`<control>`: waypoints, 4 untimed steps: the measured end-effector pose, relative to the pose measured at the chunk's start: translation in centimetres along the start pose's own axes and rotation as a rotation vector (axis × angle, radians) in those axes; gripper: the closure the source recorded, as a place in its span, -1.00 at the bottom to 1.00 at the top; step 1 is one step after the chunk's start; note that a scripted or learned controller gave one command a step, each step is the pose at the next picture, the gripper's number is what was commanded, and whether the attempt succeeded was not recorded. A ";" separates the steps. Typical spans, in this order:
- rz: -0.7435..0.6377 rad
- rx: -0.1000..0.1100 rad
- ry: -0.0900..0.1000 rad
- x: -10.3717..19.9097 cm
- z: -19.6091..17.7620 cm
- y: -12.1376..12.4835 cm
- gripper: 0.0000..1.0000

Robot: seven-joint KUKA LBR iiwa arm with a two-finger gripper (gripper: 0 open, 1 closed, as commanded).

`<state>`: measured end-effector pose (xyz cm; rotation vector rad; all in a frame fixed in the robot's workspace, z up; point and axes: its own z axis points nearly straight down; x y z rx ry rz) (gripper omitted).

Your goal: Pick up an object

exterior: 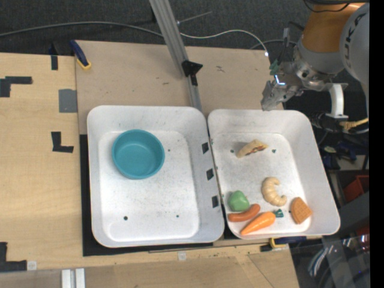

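One gripper [273,96] above right bin [312,128] far rim; blurred, finger state unreadable.

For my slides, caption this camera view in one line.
Arm's claw above right bin's far rim; toy foods inside, blue bowl in left bin.

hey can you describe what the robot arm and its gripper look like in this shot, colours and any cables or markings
The arm comes in at the upper right. It is rounded, with an orange band above a grey metallic wrist, and part of a dark letter marking shows on its pale grey casing at the frame edge. Black cables loop near its top. The gripper is small, grey and metallic, narrowing toward its tip.
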<state>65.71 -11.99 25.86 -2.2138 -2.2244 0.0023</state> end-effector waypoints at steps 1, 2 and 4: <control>0.000 0.000 0.000 4.8 1.3 -2.2 1.00; -0.002 -0.001 0.001 10.0 0.8 -3.9 1.00; -0.003 0.000 0.001 20.8 2.5 -7.5 1.00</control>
